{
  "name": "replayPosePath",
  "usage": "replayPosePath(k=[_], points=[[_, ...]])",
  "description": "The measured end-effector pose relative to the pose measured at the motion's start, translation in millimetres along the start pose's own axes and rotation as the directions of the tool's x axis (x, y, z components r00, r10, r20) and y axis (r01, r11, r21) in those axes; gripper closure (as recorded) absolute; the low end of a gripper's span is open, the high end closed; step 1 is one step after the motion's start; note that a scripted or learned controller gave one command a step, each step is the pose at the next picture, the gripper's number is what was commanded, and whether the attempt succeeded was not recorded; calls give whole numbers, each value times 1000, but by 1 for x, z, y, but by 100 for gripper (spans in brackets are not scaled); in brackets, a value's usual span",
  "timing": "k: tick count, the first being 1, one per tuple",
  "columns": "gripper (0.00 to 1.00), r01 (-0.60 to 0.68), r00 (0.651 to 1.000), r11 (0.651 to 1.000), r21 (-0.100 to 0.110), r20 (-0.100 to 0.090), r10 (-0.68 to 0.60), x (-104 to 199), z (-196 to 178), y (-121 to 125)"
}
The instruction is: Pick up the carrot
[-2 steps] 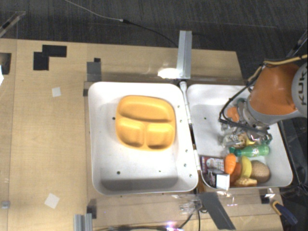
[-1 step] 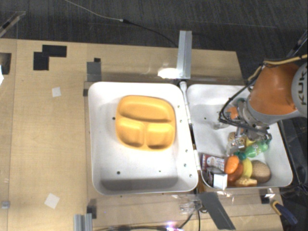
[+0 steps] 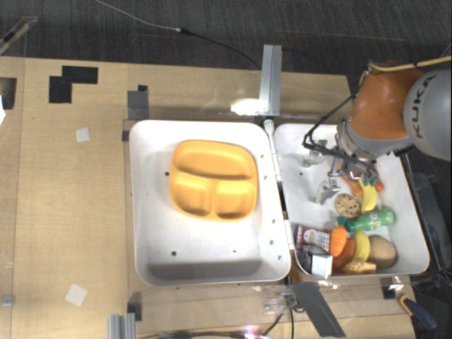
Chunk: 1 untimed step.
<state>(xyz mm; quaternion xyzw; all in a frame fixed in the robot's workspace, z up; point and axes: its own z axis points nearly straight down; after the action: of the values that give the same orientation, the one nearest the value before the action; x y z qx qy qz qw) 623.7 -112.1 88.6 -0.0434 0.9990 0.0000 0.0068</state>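
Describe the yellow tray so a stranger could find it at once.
Look at the left white bin of the two. The yellow tray lies in its upper middle, alone. It is wide, has three compartments, and is far larger than the small food items in the right bin.

A pale wooden tabletop (image 3: 70, 210) carries two shallow white bins side by side. The left bin (image 3: 152, 260) and the right bin (image 3: 296, 136) touch along a shared edge. A metal post (image 3: 271, 80) stands at the far edge, at the seam between them. Black patches (image 3: 73, 81) mark the tabletop's far left, and small pale squares (image 3: 83, 135) lie on its left part
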Motion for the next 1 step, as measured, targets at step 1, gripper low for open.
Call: replayPosePath(k=[1], points=[[0,-103,995,995,1,0,103,48,-2,17]])
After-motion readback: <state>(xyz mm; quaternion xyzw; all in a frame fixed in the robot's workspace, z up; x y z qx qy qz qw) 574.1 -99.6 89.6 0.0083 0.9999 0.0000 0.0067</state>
